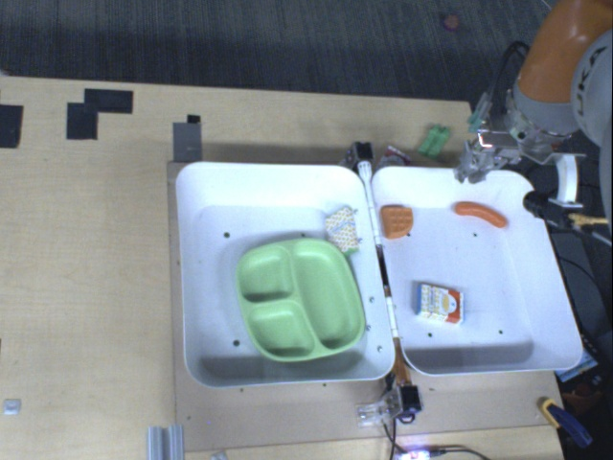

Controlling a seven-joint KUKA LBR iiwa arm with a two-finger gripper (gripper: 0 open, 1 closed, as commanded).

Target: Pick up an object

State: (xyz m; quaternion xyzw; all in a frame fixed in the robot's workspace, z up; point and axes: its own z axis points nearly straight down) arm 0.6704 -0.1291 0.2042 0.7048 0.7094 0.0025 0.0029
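Reach from the right is made by the grey arm with its orange band (565, 32), and the two-finger gripper (474, 168) is hung over the right white bin's (479, 353) far rim. Whether it is spread or closed cannot be told. An orange sausage-shaped toy (480, 214), a brown bread-like piece (397, 220) and a small printed carton (439, 303) are left lying inside, apart from it.

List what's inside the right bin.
The right bin holds three things, all apart: an orange piece near its left wall, a sausage near the back, and a small carton mid-floor. The gripper covers the back rim.
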